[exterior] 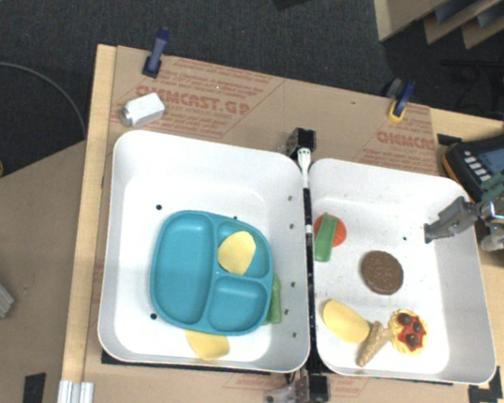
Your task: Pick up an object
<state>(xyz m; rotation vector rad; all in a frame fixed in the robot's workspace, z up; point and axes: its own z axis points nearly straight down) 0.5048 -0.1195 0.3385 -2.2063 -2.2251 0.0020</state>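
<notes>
My gripper (440,226) reaches in from the right and hangs over the right bin's (468,277) far right part, with nothing seen in it. Below and left of it lies a brown round cookie-like disc (381,271). A red and green piece (327,237) sits against the bin's left wall. Near the front lie a yellow lump (343,319), a tan stick-shaped piece (372,344) and a small red and yellow piece (409,332).
The left bin (142,178) holds a teal divided plate (189,271) with a yellow piece (236,252) on it. A green piece (275,302) lies by the plate's right rim and another yellow piece (208,343) at its front. Cables and gear crowd the bench's right side.
</notes>
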